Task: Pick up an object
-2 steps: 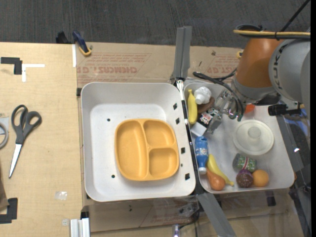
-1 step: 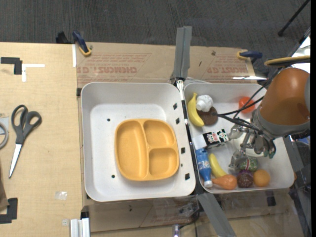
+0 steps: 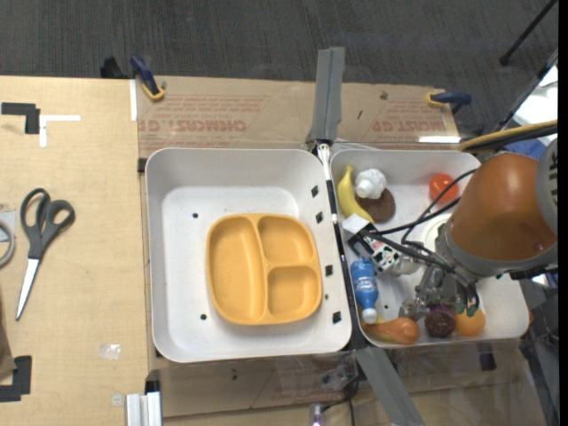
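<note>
The right bin [image 3: 497,334] holds several small items. Along its left side lie a yellow banana [image 3: 347,199], a white ball [image 3: 371,182] on a brown piece [image 3: 383,207], and a blue bottle [image 3: 364,286]. A red-orange fruit [image 3: 441,186] sits near the back. By the front wall rest an orange pear-shaped piece [image 3: 396,329], a dark purple fruit [image 3: 439,323] and an orange fruit [image 3: 471,321]. My gripper [image 3: 441,303] hangs low in the bin's front part, just above the dark purple fruit, under the arm's orange band [image 3: 501,207].
The left bin [image 3: 169,238] contains a yellow divided plate [image 3: 264,267]. Scissors [image 3: 37,236] lie on the bench at far left. A grey bar [image 3: 327,87] runs back between the bins. Black cables [image 3: 404,238] trail over the right bin's middle.
</note>
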`<act>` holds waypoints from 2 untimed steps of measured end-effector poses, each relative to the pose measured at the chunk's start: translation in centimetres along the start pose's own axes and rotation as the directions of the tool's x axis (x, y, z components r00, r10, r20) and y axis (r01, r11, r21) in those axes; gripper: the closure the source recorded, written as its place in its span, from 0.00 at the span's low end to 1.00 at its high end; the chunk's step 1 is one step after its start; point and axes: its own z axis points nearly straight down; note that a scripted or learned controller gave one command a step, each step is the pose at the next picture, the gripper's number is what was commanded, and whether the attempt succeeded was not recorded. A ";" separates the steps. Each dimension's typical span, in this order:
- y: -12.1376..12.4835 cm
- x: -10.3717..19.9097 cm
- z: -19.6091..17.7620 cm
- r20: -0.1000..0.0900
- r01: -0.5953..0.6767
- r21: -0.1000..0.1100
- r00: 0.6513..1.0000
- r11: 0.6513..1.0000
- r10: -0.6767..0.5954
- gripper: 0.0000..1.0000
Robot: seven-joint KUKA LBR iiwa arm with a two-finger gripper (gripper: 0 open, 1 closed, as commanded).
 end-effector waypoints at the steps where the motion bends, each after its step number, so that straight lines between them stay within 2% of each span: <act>1: -7.3 -2.3 -6.9 -0.009 -0.247 0.004 0.969 0.969 0.247 0.00; 2: -8.9 -1.9 0.2 -0.010 -0.268 0.004 0.963 0.963 0.268 0.00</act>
